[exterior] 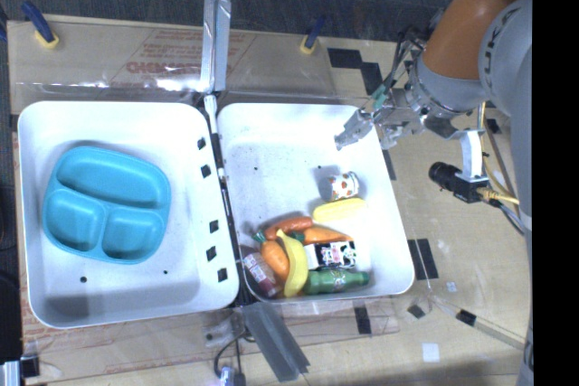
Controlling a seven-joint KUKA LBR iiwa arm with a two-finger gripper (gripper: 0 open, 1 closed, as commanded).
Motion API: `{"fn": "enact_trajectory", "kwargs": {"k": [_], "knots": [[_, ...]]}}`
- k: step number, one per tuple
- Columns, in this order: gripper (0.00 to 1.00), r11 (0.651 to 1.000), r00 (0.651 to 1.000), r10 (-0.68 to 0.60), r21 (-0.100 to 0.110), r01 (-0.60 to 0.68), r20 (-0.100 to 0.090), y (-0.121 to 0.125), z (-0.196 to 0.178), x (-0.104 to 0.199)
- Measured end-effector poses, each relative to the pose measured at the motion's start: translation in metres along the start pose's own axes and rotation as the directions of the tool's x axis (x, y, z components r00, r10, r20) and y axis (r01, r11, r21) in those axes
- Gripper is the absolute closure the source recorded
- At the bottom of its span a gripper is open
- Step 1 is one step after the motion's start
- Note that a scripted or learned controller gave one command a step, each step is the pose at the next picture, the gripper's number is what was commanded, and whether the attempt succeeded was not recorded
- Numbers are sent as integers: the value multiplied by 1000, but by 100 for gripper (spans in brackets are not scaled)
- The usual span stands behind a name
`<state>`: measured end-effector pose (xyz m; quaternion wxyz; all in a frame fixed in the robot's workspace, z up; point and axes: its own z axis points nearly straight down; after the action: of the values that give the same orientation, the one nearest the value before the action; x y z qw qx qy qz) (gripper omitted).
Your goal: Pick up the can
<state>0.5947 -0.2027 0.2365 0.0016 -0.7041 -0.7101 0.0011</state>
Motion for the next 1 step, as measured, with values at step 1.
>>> {"fn": "enact_trajectory", "kwargs": {"k": [1], "knots": [[0,1000,1000,29,0,-29,0,1,105,-6]]}}
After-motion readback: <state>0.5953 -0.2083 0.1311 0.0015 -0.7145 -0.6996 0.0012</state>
